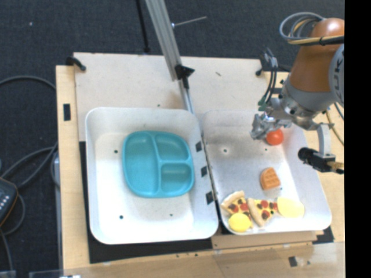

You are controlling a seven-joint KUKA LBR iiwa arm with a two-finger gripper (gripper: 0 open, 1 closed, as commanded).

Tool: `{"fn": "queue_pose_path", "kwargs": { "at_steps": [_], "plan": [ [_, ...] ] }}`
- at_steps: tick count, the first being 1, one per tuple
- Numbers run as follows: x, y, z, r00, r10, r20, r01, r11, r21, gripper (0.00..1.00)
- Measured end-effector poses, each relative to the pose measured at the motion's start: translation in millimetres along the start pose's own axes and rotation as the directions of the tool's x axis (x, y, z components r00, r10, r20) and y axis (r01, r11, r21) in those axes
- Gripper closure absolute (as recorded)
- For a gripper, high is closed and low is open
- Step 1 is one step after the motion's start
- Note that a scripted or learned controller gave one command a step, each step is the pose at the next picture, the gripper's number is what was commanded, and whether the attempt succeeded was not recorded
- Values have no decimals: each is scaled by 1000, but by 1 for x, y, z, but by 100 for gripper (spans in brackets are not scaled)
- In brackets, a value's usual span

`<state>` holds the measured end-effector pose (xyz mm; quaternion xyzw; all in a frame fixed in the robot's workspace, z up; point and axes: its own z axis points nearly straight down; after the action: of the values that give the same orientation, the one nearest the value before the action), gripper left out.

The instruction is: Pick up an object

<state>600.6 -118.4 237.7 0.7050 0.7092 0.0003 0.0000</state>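
Note:
My gripper (264, 127) hangs over the back part of the right bin (232, 155). A small red ball-like object (275, 136) sits right against the gripper's lower right side, touching or nearly touching it. I cannot see whether it is between the jaws or lying on the bin floor. Further forward in the same bin lie an orange bread-like piece (269, 179), two pizza slices (261, 209), a yellow lemon-like ball (239, 223) and a pale yellow piece (290, 208).
The left bin (101, 172) holds a teal divided plate (157, 163). A slanted metal pole (165, 33) rises behind the bins. The food pieces crowd the right bin's front edge.

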Motion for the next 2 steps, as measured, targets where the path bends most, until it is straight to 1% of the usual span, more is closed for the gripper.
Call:
{"fn": "queue_pose_path", "kwargs": {
  "at_steps": [2],
  "plan": [
    [113,-28,-18,1000,-3,-2,3,1000,-1,100]
  ]
}}
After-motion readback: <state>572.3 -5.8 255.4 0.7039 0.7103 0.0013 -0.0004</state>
